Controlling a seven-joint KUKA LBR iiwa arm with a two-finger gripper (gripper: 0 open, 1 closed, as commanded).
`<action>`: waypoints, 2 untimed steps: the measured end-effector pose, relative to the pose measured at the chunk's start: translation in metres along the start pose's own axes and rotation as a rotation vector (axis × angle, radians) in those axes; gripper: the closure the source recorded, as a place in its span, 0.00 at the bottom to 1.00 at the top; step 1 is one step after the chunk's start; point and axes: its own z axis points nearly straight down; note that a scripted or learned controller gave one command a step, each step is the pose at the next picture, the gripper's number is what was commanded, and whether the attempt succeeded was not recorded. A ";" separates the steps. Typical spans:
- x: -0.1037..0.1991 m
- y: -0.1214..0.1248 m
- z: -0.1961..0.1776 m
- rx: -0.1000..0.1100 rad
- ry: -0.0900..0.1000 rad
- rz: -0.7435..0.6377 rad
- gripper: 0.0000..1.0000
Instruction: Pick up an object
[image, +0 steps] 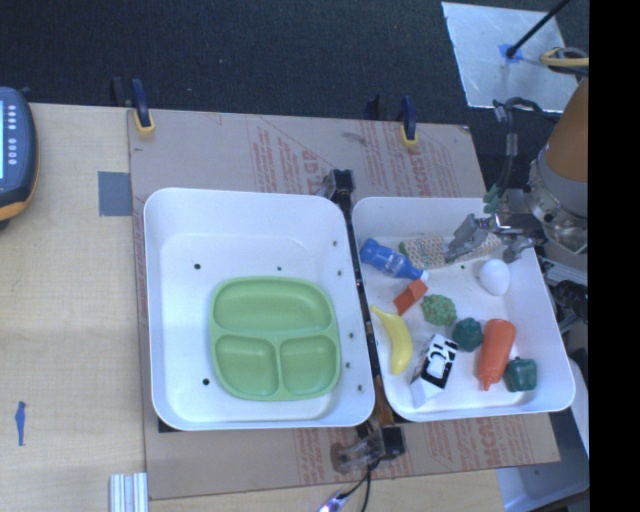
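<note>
The right bin (560, 350) holds several small items: a blue bottle (388, 260), a red block (410, 297), a yellow banana (396, 338), a green broccoli piece (438, 309), a dark teal piece (467, 333), an orange carrot (495, 352), a green pepper (520, 374), a white egg (494, 276), a black-and-white carton (435, 363) and a speckled pad (428, 248). My gripper (488, 240) hangs over the back of this bin, just above the egg and right of the pad. It is open with nothing between its fingers.
The left bin (170, 300) holds a green divided plate (274, 337). A clamp (341, 184) sits at the back between the two bins and another (365, 448) at the front. A grey-and-orange device (14, 150) lies at the bench's far left.
</note>
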 end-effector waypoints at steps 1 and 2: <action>0.024 0.016 0.183 0.005 0.001 -0.004 0.00; 0.021 0.017 0.165 0.002 -0.002 -0.003 1.00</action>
